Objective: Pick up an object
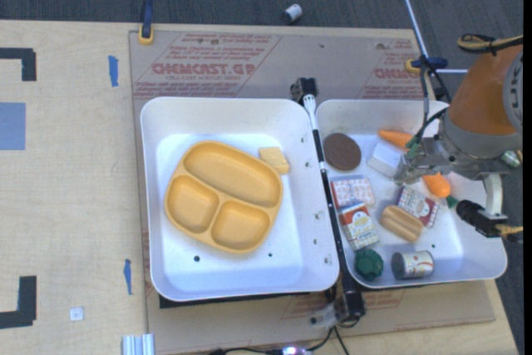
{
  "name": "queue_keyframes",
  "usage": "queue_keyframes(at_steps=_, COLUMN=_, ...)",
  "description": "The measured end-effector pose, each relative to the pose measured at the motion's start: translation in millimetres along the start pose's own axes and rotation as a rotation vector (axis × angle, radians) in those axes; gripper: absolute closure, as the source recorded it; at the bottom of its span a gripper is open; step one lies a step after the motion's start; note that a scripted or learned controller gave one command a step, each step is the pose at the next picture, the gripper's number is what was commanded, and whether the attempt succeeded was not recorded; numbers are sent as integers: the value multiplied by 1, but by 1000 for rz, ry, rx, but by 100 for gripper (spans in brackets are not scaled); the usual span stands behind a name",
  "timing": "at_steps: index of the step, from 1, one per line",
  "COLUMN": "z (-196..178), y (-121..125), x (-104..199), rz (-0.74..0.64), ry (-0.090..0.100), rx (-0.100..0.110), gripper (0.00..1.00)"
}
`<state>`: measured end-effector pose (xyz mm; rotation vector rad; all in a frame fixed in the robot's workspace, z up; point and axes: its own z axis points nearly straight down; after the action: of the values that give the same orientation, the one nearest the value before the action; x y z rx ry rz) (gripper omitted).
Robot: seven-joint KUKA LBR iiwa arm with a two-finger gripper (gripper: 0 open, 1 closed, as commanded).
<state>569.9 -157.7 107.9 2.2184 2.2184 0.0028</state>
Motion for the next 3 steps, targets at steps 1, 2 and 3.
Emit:
queue_keyframes(at_steps=1, z=0, y=0, x=0, rz=0, ry=0, rx=0, gripper=0)
queue_keyframes(at_steps=2, z=21, y=-28, x=50, rz=-1, ry=2, rx=2, gripper=0)
queue_keyframes(at_steps=3, z=10, y=-26, x=50, rz=0, ry=-1, rx=-4, gripper=100)
